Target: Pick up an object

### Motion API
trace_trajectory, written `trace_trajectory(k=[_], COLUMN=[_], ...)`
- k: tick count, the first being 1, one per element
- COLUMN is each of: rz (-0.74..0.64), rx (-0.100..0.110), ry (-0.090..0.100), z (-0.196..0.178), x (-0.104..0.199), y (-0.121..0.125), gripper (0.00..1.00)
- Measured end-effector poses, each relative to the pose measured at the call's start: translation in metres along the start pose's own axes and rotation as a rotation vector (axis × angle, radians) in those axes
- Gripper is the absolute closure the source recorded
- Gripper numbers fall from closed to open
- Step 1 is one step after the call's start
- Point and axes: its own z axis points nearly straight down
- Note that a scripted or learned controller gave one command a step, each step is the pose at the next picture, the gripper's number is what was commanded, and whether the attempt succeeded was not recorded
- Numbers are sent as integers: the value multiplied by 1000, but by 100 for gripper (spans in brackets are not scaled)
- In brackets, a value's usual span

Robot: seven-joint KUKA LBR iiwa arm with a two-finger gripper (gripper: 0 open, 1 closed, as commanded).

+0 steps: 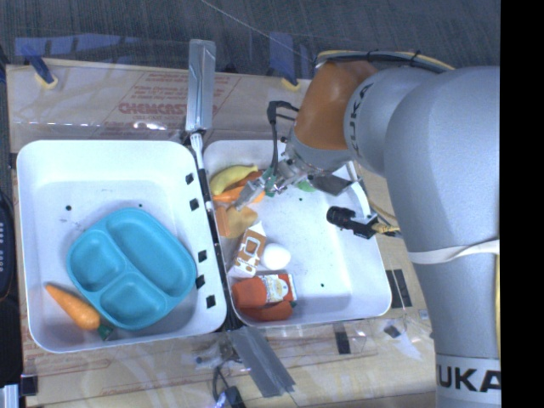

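Observation:
The right bin (340, 287) holds a yellow banana (229, 177) at its far left corner, with an orange carrot-like piece (223, 196) just in front of it. My gripper (251, 194) reaches down from the right and its tip sits right against the banana and the orange piece. A tan bread-like piece (235, 220) lies just below the tip. Nearer the front are a small printed carton (248, 252), a white egg (275, 257) and a red packet (263, 296).
The left bin (51, 168) contains a blue divided plate (132, 266) and an orange carrot (72, 306) at its front left. A metal divider bar (201, 83) stands between the bins. The arm's grey body (425, 160) covers the right bin's right side.

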Motion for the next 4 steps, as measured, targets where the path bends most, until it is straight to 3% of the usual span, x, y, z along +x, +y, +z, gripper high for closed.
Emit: trace_trajectory(k=[1, 2, 4], rz=[-332, -614, -614], rx=[28, 18, 18], ry=[16, 13, 13], z=[1, 1, 1], x=[-14, 2, 2], y=[7, 11, 11], gripper=[0, 0, 0])
